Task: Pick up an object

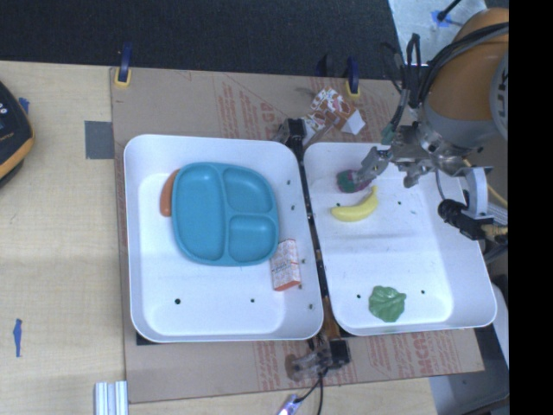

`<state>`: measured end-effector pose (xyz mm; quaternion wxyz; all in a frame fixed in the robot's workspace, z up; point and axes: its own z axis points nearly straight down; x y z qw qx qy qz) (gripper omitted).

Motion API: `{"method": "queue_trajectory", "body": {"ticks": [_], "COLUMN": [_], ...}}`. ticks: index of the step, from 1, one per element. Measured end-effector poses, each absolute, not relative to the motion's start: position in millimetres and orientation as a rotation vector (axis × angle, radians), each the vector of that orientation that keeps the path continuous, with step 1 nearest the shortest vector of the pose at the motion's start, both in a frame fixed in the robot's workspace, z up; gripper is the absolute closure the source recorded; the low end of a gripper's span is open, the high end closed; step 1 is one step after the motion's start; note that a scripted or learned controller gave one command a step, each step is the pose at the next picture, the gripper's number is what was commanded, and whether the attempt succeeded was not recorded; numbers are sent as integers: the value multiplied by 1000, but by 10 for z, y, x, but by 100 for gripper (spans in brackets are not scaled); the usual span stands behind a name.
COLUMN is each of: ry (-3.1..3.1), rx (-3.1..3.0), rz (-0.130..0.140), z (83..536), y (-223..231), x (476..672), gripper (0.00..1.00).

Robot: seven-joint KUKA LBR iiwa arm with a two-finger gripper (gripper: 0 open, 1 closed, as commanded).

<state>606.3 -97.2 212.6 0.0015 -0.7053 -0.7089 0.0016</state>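
Note:
In the right bin [432, 266], a yellow banana [356, 208] lies near the far left corner. Just behind it sits a small purple and green object [347, 181]. A green leafy toy [386, 303] rests near the bin's front edge. My gripper [386, 177] hangs low over the far end of this bin, open, with nothing between its fingers. Its left finger [371, 167] reaches down beside the purple and green object, touching or nearly touching it. The left bin [216, 314] holds a blue divided plate [225, 213], an orange piece [165, 195] tucked at the plate's left edge, and a small printed carton [286, 264].
A crumpled wrapper [333, 111] lies on the cardboard behind the bins. A yellow and black device [10, 137] sits at the bench's left edge. The bins' raised rims meet in the middle [309, 232]. Cables and the arm's body [467, 85] crowd the far right.

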Motion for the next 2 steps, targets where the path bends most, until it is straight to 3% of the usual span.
{"method": "queue_trajectory", "body": {"ticks": [1,2], "ry": [-2227,-2227], "rx": [-2214,-2212], "rz": [8,7], "z": [1334,1030], "y": [-1267,-1044], "x": [6556,6560], "gripper": [0,0]}}
